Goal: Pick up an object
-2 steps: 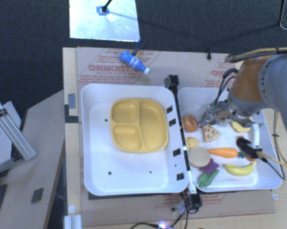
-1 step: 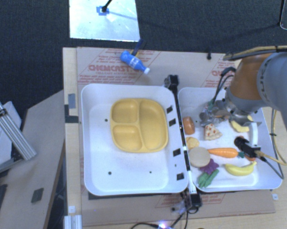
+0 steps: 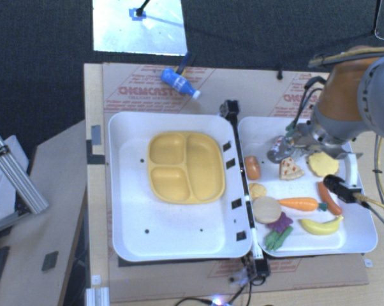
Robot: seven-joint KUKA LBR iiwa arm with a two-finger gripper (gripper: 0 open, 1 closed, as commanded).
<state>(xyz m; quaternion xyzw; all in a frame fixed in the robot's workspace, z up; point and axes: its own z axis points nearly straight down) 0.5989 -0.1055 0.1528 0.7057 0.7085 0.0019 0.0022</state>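
In the right bin (image 3: pixel 364 238) lie several toy foods: a pizza slice (image 3: pixel 289 168), a hot dog (image 3: pixel 252 167), a yellow chip-like piece (image 3: pixel 323 164), a carrot (image 3: pixel 299 203), a red sausage (image 3: pixel 329 197), a banana (image 3: pixel 321 225), a round tan bun (image 3: pixel 266 209), a small yellow piece (image 3: pixel 257 190), purple grapes (image 3: pixel 282 222) and a green piece (image 3: pixel 275 238). My gripper (image 3: pixel 279 152) hangs low over the bin's upper middle, just left of and above the pizza slice. Nothing shows between its fingertips.
The left bin (image 3: pixel 125 228) holds a yellow divided plate (image 3: pixel 184 167). A blue bottle (image 3: pixel 178 81) lies on the board behind the bins. A black clip (image 3: pixel 229 108) sits on the divider. The arm (image 3: pixel 354 97) covers the right bin's back right corner.
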